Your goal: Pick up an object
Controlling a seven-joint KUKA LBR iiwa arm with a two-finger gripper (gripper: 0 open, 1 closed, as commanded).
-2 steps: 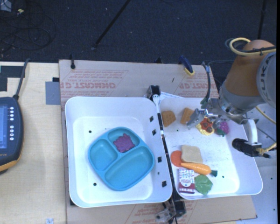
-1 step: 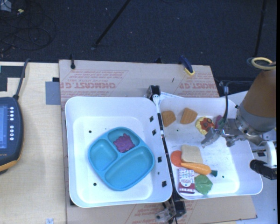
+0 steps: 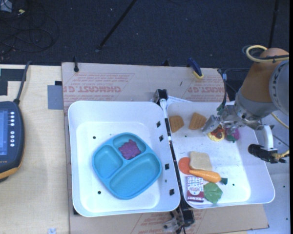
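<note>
My gripper [image 3: 216,125] hangs low over the back of the right bin [image 3: 256,179], reaching in from the right. Directly under and against it lies a small cluster of toys: a yellow and red piece [image 3: 216,135] and a purple one [image 3: 233,133]. Whether anything is held is hidden by the gripper body. Two brown bread-like pieces [image 3: 176,123] [image 3: 198,121] lie just left of the gripper. Nearer the front are a toast slice [image 3: 200,159], a red disc [image 3: 184,165], a carrot [image 3: 204,175], a ketchup packet [image 3: 195,188] and a green leaf [image 3: 214,193].
The left bin [image 3: 83,130] holds a blue divided plate [image 3: 127,167] with a purple item [image 3: 130,149] in its back compartment. A rail with black clips [image 3: 167,140] separates the bins. A tablet-like pendant [image 3: 2,135] lies at far left on the bench.
</note>
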